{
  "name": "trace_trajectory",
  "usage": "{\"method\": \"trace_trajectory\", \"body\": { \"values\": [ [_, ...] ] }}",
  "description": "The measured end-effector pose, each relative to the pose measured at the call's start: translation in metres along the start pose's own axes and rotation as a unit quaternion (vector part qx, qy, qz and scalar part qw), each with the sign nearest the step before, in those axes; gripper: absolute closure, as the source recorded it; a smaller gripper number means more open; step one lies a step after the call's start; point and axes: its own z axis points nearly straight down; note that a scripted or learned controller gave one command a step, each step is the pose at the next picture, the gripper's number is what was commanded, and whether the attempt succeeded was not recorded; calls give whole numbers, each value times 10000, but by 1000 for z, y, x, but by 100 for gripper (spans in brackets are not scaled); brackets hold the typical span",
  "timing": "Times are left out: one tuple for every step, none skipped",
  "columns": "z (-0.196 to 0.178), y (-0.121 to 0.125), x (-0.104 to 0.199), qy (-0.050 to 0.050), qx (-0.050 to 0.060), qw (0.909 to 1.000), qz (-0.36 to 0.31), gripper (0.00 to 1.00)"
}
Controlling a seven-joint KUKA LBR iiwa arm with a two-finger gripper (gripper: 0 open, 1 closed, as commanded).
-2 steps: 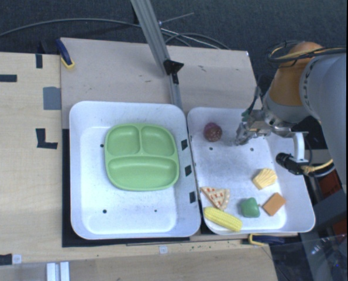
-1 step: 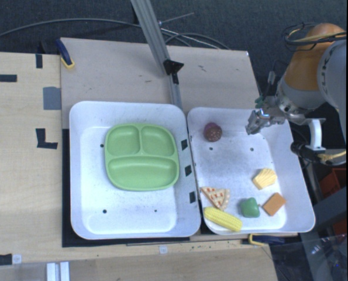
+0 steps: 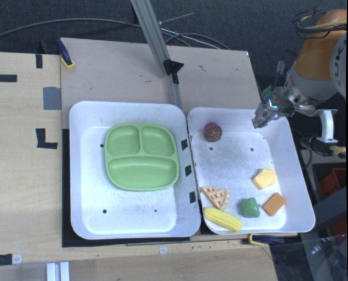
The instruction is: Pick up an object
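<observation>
The right bin (image 3: 279, 134) holds several toy foods: a dark red ball (image 3: 213, 132) near its far left, a yellow wedge (image 3: 265, 178), an orange block (image 3: 274, 204), a green pepper (image 3: 250, 207), a pizza slice (image 3: 216, 197) and a corn cob (image 3: 223, 219) at the front. My gripper (image 3: 261, 120) hangs over the far right corner of that bin, well right of the red ball, with nothing visibly between its fingers.
The left bin (image 3: 83, 157) carries a green sectioned plate (image 3: 142, 156). A slanted metal pole (image 3: 153, 31) rises behind the bins. Cables run across the dark floor at the back. A blue and yellow clamp (image 3: 65, 54) sits on the board's far left corner.
</observation>
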Motion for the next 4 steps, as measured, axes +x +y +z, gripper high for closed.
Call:
{"method": "trace_trajectory", "body": {
  "values": [
    [-38,1,0,1,6,10000,-1,100],
    [-29,-11,43,9,31,10000,-12,100],
    [-36,-30,97,15,31,10000,-22,100],
    [-20,-52,149,12,46,10000,-21,100]
  ]
}}
